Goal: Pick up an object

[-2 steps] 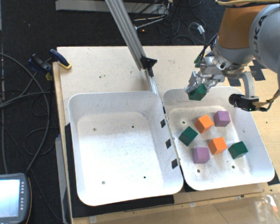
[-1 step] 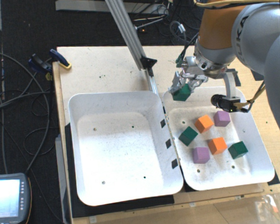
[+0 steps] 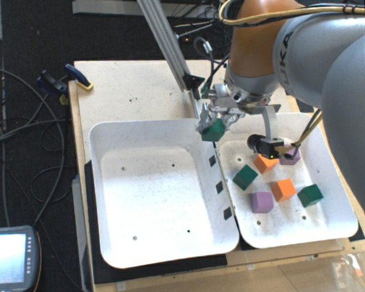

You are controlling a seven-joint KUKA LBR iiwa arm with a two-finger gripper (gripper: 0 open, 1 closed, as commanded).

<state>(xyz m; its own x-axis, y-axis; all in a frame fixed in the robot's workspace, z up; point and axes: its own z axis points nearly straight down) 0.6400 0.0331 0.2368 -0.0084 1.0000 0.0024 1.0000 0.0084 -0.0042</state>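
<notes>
So the grey arm (image 3: 324,47) with the orange band (image 3: 255,27) comes in from the right, sitting big and high. Its wrist is bent down toward the middle of the pale worktop (image 3: 136,89). The jaws sit over the back end of the seam where the two bins meet. They're clamped on a dark green cube (image 3: 214,132), which hangs just above the rims instead of lying in either bin.

Around it, nearest first:

- **Off the worktop:** a grey handheld screen unit (image 3: 11,261) sits at the front left.
- **The bins:** the shallow white left bin (image 3: 102,196) has dark specks on its floor, and the shallow white right bin (image 3: 338,222) is pressed up against it.
- **Front of the right bin:** a purple cube (image 3: 262,201), an orange cube (image 3: 283,189) and a green cube (image 3: 310,195).
- **Behind those:** a second green cube (image 3: 245,177), a second orange cube (image 3: 265,163) and a second purple cube (image 3: 290,155), the last two tucked under the wrist.
- **Along the seam:** three small black square tags (image 3: 219,187).
- **Further back:** a silver metal strut (image 3: 163,38) slants down and ends just behind the jaws, so that spot is pretty crowded. A blue and yellow clamp (image 3: 67,78) sits on the worktop's back left corner.

All the loose blocks are clear of the held cube, which looks deeper and duller in colour than the two green ones in the bin. Its upper part is covered by the jaws, so you mostly see the lower faces.
</notes>
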